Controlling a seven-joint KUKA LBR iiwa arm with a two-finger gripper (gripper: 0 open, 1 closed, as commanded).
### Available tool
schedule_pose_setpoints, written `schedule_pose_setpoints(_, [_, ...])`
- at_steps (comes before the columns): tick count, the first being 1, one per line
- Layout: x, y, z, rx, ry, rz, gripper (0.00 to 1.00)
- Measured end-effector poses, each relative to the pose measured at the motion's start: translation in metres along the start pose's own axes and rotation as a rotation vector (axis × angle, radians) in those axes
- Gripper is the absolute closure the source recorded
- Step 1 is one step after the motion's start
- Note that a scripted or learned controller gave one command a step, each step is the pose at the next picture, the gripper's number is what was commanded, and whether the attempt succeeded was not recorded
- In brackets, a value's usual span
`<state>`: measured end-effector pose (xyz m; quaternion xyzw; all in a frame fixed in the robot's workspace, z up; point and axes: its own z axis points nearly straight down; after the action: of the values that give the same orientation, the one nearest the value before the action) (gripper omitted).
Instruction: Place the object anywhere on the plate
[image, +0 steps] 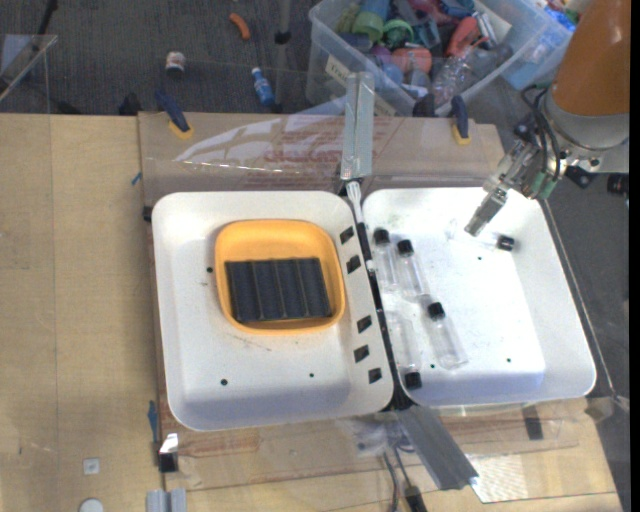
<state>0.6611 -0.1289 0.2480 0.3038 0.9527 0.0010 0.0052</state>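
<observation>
On the pale wooden bench (70, 300), two shallow white bins side by side. In the left bin (180, 380), left of frame centre, a yellow plate (275, 232) with rounded corners. Lying flat inside the plate, towards its lower edge, a dark ribbed block (278, 288), touching the plate floor and well apart from the tool.

In the right bin (530, 340), along its left side, several clear vials with black caps: one near the upper left corner (393, 262), another lower down towards the bin's middle (445, 335). A loose small black cap (505, 242) near the bin's upper right, just beside the tool tip.

At upper right of the frame, the arm (595, 50), slanting down and left. Over the upper part of the right bin, the tool (480, 220), tilted, with nothing visibly held. Wide or narrow: cannot tell.

Beyond the bins, at top centre, a clear tub (420, 40) of coloured items.
</observation>
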Motion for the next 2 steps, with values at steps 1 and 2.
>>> schedule_pose_setpoints(1, [-0.0233,-0.0358,0.0003,0.001,0.0,-0.006,0.0])
schedule_pose_setpoints(2, [-0.0265,-0.0453,-0.0048,0.001,-0.001,-0.021,0.0])
